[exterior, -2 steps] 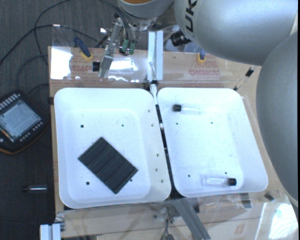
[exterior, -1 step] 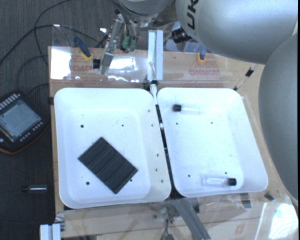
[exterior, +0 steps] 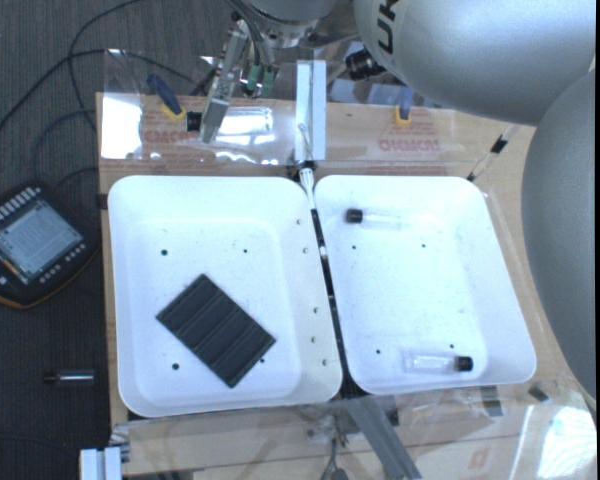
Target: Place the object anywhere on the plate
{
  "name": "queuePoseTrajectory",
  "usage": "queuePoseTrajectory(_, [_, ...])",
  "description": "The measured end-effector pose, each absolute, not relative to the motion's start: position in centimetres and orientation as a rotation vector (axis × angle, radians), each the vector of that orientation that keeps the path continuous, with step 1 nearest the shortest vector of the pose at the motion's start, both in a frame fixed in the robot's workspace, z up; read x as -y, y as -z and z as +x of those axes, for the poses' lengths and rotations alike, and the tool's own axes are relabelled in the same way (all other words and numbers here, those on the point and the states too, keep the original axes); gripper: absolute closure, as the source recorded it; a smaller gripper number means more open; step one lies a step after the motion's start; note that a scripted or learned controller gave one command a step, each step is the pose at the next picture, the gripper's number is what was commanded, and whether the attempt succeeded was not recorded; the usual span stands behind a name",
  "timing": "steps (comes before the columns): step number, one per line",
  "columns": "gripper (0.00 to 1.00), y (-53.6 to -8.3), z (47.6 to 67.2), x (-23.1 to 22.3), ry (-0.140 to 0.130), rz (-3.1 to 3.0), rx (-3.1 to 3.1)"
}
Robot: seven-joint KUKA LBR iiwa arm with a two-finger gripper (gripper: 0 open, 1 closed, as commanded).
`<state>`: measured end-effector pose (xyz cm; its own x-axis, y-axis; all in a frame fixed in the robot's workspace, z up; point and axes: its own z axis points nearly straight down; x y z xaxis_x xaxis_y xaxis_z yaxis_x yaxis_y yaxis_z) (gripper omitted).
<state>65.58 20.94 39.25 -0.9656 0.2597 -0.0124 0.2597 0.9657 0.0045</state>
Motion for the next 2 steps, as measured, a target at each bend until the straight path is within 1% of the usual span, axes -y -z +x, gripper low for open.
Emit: queuePoseTrajectory(2, [1.0,-41.05,65.78,-21.01,-0.005,0.412,-3.095])
